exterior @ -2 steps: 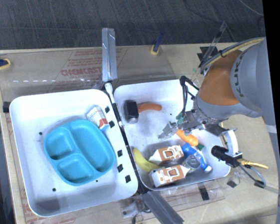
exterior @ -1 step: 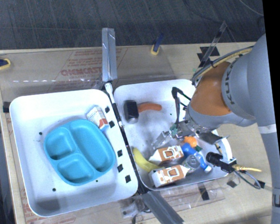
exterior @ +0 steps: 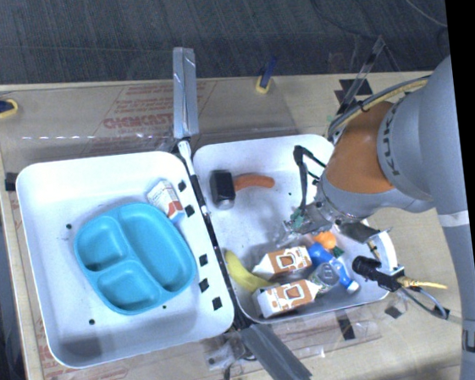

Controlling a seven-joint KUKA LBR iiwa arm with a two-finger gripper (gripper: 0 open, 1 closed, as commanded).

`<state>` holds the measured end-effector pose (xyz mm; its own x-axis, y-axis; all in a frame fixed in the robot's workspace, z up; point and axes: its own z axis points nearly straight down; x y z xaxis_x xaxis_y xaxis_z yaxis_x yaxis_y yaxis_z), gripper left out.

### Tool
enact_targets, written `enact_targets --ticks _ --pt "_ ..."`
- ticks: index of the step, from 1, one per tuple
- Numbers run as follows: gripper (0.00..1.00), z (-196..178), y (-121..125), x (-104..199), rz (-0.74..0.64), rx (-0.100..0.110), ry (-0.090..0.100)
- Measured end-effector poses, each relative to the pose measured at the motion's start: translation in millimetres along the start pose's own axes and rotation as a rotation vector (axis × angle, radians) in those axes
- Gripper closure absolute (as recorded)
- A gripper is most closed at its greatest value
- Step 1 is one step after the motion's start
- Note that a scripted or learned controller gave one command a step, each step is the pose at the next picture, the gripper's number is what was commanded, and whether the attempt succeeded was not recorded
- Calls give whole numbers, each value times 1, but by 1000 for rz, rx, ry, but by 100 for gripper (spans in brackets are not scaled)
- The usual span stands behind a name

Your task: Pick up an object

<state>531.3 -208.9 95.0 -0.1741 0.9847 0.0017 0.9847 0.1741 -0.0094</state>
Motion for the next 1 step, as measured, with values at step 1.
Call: enact_targets --ticks 1 --pt "0 0 0 0 0 0 0"
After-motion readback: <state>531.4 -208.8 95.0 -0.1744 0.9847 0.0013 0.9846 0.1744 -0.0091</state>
